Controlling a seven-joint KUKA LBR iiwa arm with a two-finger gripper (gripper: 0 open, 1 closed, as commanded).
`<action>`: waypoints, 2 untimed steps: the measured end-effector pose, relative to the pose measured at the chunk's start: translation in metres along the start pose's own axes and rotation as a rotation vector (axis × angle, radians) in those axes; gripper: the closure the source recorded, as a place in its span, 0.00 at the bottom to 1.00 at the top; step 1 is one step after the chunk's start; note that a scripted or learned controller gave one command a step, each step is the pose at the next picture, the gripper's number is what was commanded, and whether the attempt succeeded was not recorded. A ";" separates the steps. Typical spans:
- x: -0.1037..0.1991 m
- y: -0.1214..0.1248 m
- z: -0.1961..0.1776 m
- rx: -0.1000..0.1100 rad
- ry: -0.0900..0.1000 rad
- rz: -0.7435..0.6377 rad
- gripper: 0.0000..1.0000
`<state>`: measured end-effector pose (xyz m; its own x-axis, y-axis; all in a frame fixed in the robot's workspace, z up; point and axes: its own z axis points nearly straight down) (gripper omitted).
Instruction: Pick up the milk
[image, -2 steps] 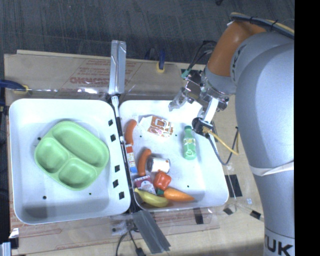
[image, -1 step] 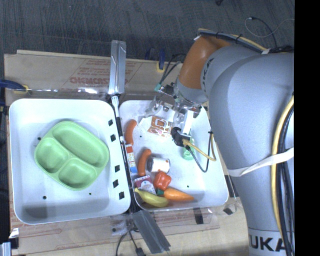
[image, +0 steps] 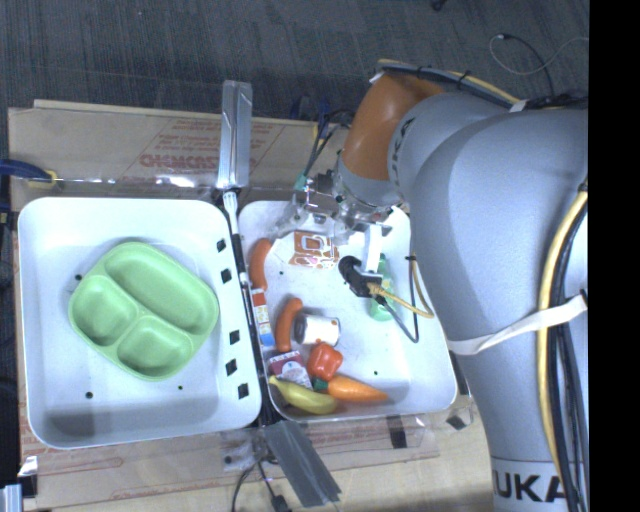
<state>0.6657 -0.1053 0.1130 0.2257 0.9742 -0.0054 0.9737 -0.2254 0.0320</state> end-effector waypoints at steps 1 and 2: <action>-0.005 -0.023 0.000 -0.011 0.008 0.153 0.00; -0.005 -0.023 0.000 -0.010 0.008 0.153 0.00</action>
<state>0.6425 -0.1046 0.1126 0.3713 0.9285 0.0084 0.9275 -0.3713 0.0422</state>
